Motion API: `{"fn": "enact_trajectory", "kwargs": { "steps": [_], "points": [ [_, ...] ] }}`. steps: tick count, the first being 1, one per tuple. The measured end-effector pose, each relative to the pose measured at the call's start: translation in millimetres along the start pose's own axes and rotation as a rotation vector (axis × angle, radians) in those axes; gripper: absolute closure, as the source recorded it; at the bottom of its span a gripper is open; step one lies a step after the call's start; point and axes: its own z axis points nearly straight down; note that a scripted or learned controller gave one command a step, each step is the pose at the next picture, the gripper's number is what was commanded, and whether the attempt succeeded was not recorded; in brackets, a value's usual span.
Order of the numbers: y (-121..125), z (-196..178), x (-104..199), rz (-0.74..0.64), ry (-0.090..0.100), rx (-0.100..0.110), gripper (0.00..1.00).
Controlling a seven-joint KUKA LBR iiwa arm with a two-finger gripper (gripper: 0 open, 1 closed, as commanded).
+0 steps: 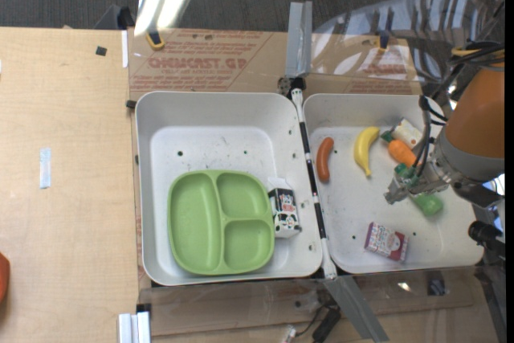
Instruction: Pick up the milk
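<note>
Left bin (152, 173): milk (283, 212), a small cow-print carton, lies just beside the green divided plate (222, 221) near the centre wall; print unreadable. Right bin (345, 245): sausage (324, 158), banana (365, 149), pink packet (385, 242), label illegible. Gripper (405, 189) hovers there; opening and contents: cannot tell. Advice: cross the divider, descend between plate rim and wall. Board behind reads roughly "CHEMCAST".
</note>
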Motion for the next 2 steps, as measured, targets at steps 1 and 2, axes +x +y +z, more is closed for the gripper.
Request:
{"fn": "enact_trajectory", "kwargs": {
  "steps": [1, 2],
  "points": [
    [-13.9, -9.9, -21.3, 0.012, -0.001, 0.0, 1.0],
    [4.4, -25.0, 28.2, -0.022, 0.0, 0.001, 1.0]
  ]
}}
